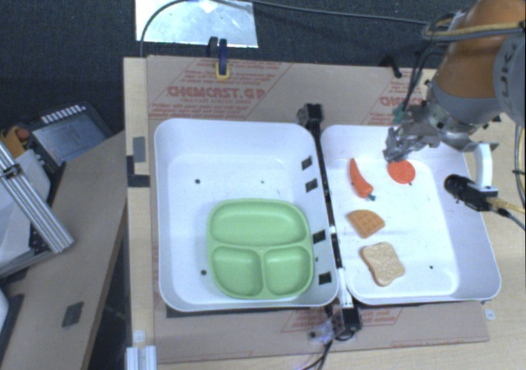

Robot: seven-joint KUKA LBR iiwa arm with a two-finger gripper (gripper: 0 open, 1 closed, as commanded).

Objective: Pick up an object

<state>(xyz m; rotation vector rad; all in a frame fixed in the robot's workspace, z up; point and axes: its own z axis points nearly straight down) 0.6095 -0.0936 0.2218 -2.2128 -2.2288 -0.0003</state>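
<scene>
- Gripper (400, 149) hovers low in the right bin (468, 257), just above the red tomato slice (402, 172); whether it's apart or together, I cannot tell
- Best play: centre over the slice, descend straight; carrot (359, 178) sits nearby, avoid nudging it

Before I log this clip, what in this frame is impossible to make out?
- Gripper: too small and dark in the camera view to tell whether it is open or shut.
- Red round piece: its upper edge is covered by the gripper, so contact is unclear.
- Arm: cut off by the right edge.
- Grey device at left: too small to identify.
- Carrot, waffle, bread slice: real or toy cannot be judged.
</scene>
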